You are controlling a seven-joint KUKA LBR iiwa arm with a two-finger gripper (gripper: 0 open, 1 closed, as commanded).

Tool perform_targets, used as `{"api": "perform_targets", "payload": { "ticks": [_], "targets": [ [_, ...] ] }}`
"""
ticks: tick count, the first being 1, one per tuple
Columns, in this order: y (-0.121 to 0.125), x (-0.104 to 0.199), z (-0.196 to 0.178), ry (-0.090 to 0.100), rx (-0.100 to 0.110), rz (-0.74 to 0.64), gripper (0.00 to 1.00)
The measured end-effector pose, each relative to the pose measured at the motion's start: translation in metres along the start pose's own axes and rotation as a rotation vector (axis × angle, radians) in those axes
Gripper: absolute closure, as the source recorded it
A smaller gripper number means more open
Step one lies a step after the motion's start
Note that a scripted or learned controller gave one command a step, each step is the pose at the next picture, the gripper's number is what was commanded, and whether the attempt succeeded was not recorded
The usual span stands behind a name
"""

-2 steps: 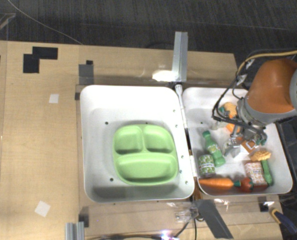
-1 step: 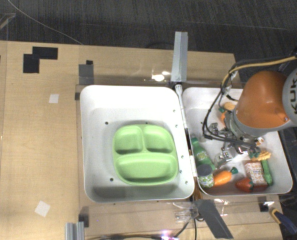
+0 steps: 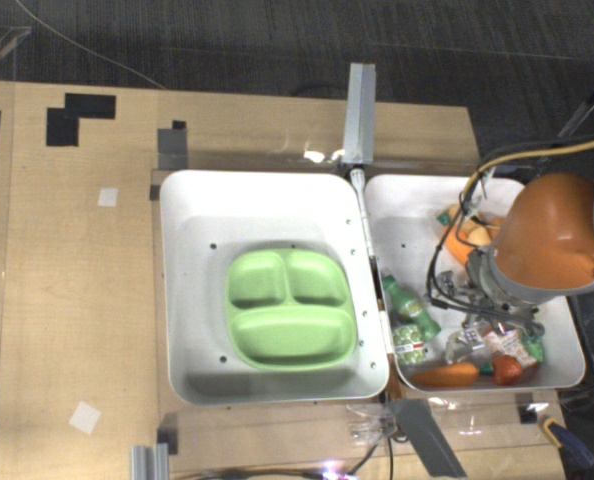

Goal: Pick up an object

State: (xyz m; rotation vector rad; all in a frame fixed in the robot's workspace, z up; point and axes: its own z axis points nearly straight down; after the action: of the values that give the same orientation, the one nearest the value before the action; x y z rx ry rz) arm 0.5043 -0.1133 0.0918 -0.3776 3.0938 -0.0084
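Observation:
The right bin (image 3: 407, 218) holds a clutter of small objects: a green bottle (image 3: 407, 306) with a green and white label, an orange carrot-like piece (image 3: 445, 375) along the front wall, a red piece (image 3: 507, 370) beside it, and a crinkled packet (image 3: 504, 342). Orange and yellow items (image 3: 467, 233) lie near the back. My gripper (image 3: 482, 323) reaches down into this bin, over the packet and the clutter at the front right. The orange wrist band (image 3: 549, 233) hides most of the gripper from above.
The left bin (image 3: 192, 268) holds a green divided tray (image 3: 289, 306) with three compartments. A metal post (image 3: 358, 118) stands at the back between the bins. Cables (image 3: 497, 158) loop off the wrist over the right bin's back.

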Motion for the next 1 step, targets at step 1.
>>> {"api": "perform_targets", "payload": {
  "ticks": [1],
  "targets": [
    [-0.0339, -0.0799, 0.0044, 0.008, -0.003, 0.003, 0.0]
  ]
}}
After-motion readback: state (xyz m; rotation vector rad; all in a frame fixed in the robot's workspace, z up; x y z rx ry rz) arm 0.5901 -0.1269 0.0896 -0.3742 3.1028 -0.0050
